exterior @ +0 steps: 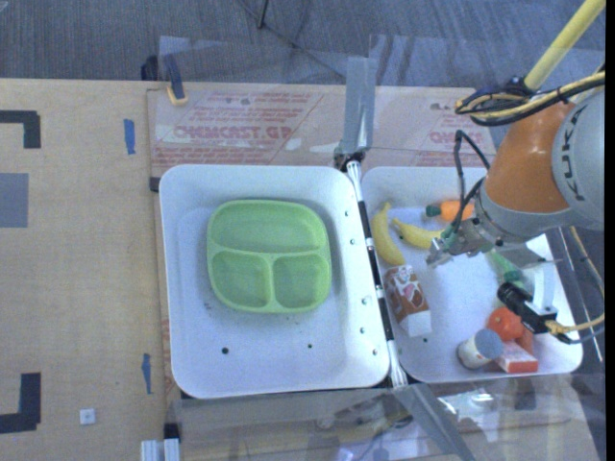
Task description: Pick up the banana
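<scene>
Here the banana (387, 237) lies lengthwise along the right bin's (452, 358) left wall (slightly curved).

Arm blocks the right bin's far corner

The carrot (448, 208) peeks out half-hidden under the wrist; the gripper (452, 248) fingers blur together.

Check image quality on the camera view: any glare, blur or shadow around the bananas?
Camera view: lighting even and soft, with the white bins bright and nearly washed out; the bananas are slightly soft but readable; the gripper looks blurred, with a faint shadow beneath; the green tray is sharp.
</scene>
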`<state>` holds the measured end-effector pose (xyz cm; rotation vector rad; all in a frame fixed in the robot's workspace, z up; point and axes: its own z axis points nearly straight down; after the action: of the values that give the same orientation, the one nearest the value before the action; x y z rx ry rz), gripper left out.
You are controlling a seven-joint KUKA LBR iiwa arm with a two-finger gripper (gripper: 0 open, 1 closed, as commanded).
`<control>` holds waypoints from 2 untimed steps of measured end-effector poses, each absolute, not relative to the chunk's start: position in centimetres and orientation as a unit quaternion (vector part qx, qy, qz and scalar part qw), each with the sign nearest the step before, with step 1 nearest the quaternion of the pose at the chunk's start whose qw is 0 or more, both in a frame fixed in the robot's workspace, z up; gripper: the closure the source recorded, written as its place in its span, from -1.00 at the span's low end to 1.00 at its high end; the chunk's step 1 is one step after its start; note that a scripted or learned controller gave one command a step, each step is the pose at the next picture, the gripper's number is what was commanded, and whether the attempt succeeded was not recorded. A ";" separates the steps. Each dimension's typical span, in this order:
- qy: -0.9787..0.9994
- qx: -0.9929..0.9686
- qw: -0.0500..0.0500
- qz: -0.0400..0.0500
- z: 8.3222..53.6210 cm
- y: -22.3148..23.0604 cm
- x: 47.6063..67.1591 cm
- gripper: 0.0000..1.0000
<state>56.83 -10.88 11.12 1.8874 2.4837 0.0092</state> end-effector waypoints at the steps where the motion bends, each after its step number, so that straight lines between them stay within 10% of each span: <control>1: 0.796 0.605 0.011 0.003 11.1 -10.9 56.8 -1.00; 2: 0.794 0.608 0.003 0.001 8.8 -10.9 63.3 -1.00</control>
<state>63.31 -10.86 8.85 1.9054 2.4897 0.0039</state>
